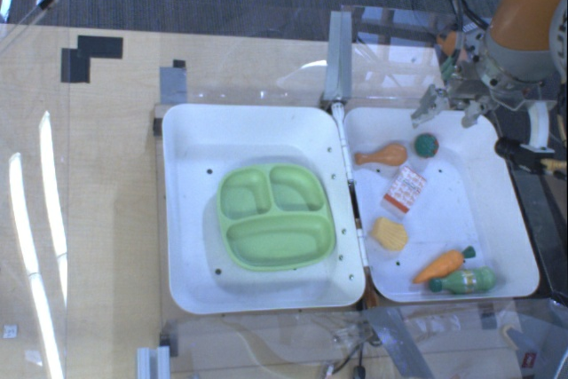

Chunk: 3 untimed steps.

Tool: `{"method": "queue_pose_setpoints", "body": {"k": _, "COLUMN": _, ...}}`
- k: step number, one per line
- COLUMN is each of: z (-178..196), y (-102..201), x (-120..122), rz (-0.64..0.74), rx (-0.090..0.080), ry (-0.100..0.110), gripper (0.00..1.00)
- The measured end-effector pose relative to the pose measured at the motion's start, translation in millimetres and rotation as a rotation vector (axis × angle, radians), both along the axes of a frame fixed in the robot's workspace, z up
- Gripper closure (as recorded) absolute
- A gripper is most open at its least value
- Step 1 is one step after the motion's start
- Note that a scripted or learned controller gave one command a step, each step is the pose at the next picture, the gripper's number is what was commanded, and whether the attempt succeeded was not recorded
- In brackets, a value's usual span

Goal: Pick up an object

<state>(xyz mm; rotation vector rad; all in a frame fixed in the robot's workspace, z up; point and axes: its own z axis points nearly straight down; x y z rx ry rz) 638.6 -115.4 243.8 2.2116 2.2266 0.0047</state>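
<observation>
The right bin (506, 217) holds several small items: a toy chicken drumstick (383, 156), a dark green ball (427, 145), a red-and-white packet (406, 189), a yellow chunk (390, 234), a toy carrot (441, 265) and a green bottle (465, 281). My gripper (450, 107) hangs over the far edge of that bin, just above and behind the green ball. Its two fingers are spread apart with nothing between them.
The left bin (191, 217) holds a light green divided plate (273, 216). A clear upright panel and metal post (337, 58) stand behind the bins. Cables run behind the arm at the top right.
</observation>
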Motion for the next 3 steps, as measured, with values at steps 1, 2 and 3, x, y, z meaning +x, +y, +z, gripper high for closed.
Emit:
{"method": "queue_pose_setpoints", "body": {"k": 1, "z": -126, "y": 13, "x": -2, "rz": 0.196, "rx": 0.000, "ry": 0.001, "gripper": 0.00}}
{"method": "queue_pose_setpoints", "body": {"k": 2, "z": -154, "y": 16, "x": -60, "rz": 0.356, "rx": -0.003, "ry": -0.009, "gripper": 0.00}}
{"method": "queue_pose_setpoints", "body": {"k": 3, "z": -142, "y": 17, "x": -57, "rz": 0.357, "rx": -0.004, "ry": -0.016, "gripper": 1.00}}
